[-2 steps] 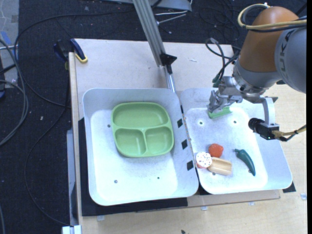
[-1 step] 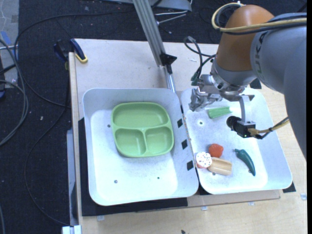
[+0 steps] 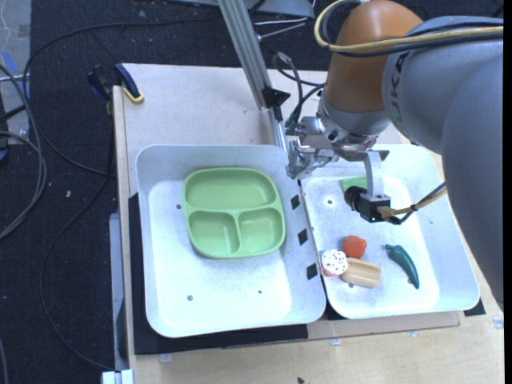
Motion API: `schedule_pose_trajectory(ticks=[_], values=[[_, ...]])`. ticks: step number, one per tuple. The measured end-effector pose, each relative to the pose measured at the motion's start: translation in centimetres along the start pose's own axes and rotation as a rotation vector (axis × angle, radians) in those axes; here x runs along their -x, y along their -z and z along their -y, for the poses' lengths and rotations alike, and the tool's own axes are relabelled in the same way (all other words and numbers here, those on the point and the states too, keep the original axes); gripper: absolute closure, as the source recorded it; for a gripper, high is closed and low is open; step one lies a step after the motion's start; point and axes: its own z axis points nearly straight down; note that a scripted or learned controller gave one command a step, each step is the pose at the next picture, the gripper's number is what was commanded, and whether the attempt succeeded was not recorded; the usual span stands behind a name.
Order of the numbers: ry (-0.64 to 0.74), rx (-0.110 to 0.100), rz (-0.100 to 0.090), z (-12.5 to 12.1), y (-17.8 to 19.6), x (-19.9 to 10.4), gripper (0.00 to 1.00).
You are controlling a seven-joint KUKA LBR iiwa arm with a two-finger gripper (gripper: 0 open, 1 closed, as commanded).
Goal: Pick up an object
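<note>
**Me:** The pale bench (image 3: 200,102) is sitting over a dark floor strewn with cables, and I'm watching two white bins on it. The gripper (image 3: 304,160) is hovering at the far corner of the right bin (image 3: 448,294), just beside the wall shared with the left bin (image 3: 160,294). I cannot tell whether it is open or closed, and I'm seeing nothing in it.

**Colleague:** What are you going for?

**Me:** I'm leaning toward the dark green pepper (image 3: 402,262), which is lying apart near the bin's right side. The red piece (image 3: 354,246), spotted white piece (image 3: 333,262) and tan block (image 3: 362,274) are crowding together, so a grab there is risking two at once.

**Colleague:** Anything in the way?

**Me:** I'm minding that shared wall first. A green scrap (image 3: 352,186) is lying half hidden under the wrist, and the green plate (image 3: 234,212) is sitting well clear in the left bin.
</note>
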Motion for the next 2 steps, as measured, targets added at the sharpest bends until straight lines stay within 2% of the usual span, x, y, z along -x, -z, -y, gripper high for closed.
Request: schedule_pose_trajectory(ticks=[1,2], values=[[0.001,0.001,-0.001,-0.76,0.84,-5.26,1.00],[-0.004,-0.001,0.001,-0.72,0.78,-4.90,0.00]])
